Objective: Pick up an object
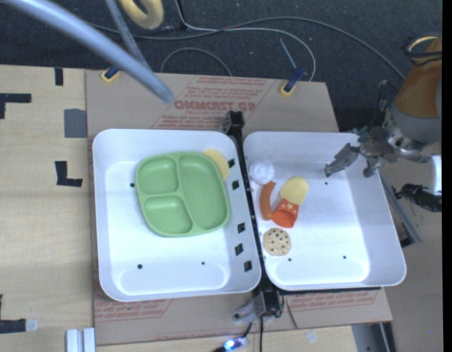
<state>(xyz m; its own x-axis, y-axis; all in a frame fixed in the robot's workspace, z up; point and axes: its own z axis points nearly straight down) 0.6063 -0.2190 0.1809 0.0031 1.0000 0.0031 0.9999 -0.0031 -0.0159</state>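
Observation:
In the right bin (357,262) lie several small toys near its left wall: a white ball-like piece (261,171), an orange sausage (267,199), a yellow and red fries toy (289,199) and a round cookie (276,242). My gripper (352,162) hovers over the bin's upper right part, fingers spread open and pointing left and down, with nothing between them. It stands well to the right of the toys.
The left bin (116,262) holds a green divided plate (183,193) with a yellow piece (219,161) tucked behind its upper right corner. A grey pole (86,31) crosses the upper left. Cables run along the dark floor behind the bins.

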